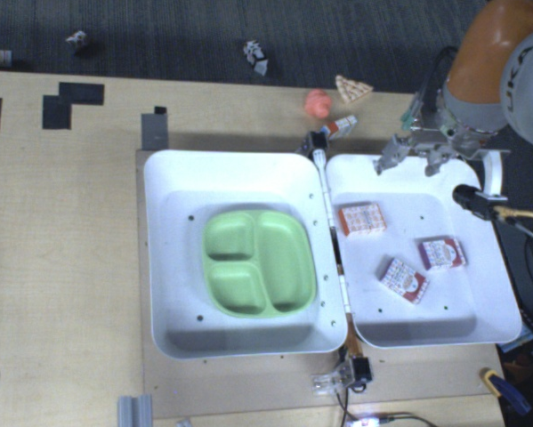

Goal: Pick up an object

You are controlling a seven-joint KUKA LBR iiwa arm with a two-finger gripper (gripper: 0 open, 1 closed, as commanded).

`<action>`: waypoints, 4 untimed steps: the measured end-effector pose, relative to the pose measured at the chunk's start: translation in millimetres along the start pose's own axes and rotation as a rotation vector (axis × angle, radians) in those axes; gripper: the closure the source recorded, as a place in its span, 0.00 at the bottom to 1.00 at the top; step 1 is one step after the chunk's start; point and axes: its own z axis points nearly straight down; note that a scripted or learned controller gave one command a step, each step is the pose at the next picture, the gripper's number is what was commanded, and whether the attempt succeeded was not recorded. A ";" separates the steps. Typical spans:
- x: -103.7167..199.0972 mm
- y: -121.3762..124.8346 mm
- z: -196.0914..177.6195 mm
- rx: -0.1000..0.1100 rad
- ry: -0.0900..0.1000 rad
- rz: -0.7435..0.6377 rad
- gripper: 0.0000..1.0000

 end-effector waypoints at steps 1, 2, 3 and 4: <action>16.9 -57.4 102.2 -0.007 -0.001 0.002 0.00; 18.5 -55.3 90.5 -0.013 0.000 0.001 1.00; -52.7 -65.1 85.5 -0.001 -0.002 0.002 1.00; -51.7 -64.9 85.7 -0.001 -0.001 0.001 0.00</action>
